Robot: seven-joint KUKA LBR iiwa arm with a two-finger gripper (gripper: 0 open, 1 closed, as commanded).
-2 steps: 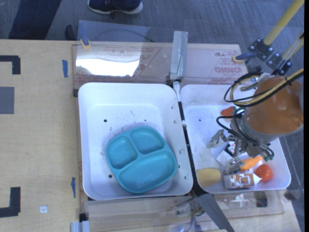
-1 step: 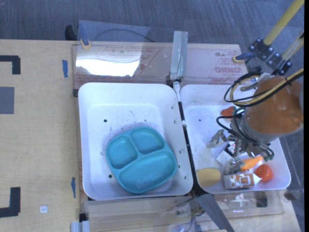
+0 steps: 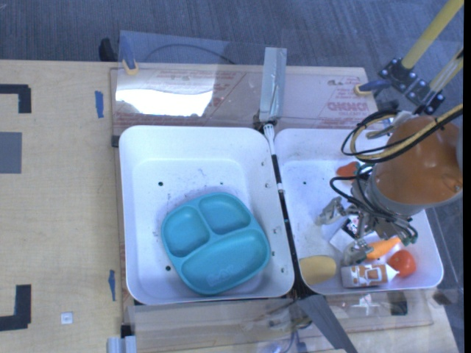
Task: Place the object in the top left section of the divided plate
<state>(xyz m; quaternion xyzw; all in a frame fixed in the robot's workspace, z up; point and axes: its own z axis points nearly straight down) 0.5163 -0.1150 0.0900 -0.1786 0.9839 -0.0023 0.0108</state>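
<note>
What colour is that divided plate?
Teal blue all over; the plate shows plainly in the camera view.

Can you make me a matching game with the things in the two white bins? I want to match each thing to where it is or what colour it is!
Things:
1. divided plate
2. potato-shaped piece
3. tomato
4. gripper

Descriptions:
A. tan, at the right bin's near-left corner
B. blue, in the left bin
C. over the right bin, among the toys
D. red, near the right bin's near-right corner

Pairs: 1-B, 2-A, 3-D, 4-C
</note>
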